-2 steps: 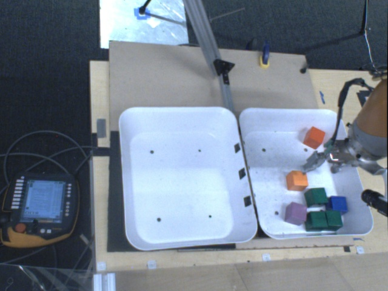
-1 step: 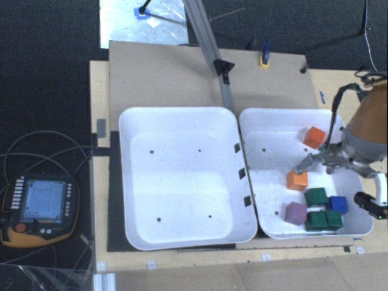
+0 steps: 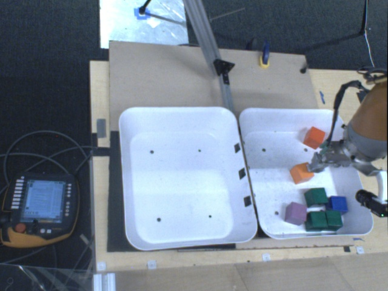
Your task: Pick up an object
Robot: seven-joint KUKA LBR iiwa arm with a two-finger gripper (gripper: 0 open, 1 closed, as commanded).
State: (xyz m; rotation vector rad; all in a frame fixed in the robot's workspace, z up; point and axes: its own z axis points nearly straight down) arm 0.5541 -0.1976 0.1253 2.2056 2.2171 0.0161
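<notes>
In the right bin (image 3: 273, 121) lie several small blocks. One orange block (image 3: 301, 173) sits near the bin's middle, and my gripper (image 3: 317, 162) is right at its upper right edge, touching or nearly touching it. A second orange block (image 3: 314, 137) lies further back, just above the gripper. Toward the front right corner there is a cluster: a green block (image 3: 315, 196), a blue block (image 3: 337, 204), another green piece (image 3: 322, 220) and a purple block (image 3: 296, 213). The arm (image 3: 368, 129) comes in over the bin's right rim.
The left bin (image 3: 182, 117) stands beside the right one, with a shared rim in between. A slanted metal pole (image 3: 206, 32) rises behind the bins. A teach pendant (image 3: 39, 208) with cables lies on the floor at the left.
</notes>
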